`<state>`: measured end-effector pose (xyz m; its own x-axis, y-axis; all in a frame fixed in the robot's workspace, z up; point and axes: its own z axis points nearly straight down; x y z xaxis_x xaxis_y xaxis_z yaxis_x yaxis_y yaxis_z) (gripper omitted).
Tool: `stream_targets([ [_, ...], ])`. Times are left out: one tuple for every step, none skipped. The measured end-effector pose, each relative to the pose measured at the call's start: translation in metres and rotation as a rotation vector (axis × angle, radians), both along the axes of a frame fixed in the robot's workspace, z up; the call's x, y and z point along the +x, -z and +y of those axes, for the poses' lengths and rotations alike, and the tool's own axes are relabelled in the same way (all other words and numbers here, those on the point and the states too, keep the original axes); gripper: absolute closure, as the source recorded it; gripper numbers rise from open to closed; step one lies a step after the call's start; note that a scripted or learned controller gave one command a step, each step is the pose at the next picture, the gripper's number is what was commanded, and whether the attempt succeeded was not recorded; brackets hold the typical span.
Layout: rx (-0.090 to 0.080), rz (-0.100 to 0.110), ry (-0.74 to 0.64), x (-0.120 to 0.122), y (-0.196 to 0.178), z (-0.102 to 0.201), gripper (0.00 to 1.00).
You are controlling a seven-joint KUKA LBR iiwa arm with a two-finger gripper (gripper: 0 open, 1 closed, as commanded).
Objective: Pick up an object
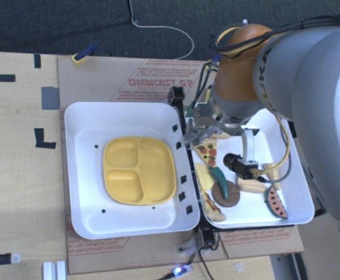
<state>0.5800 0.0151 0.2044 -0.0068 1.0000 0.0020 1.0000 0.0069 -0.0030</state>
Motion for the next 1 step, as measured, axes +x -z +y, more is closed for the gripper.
stream_targets([
  [-0.001, -0.001, 0.000, -0.0039, -0.0046, 0.0541, 1.00],
])
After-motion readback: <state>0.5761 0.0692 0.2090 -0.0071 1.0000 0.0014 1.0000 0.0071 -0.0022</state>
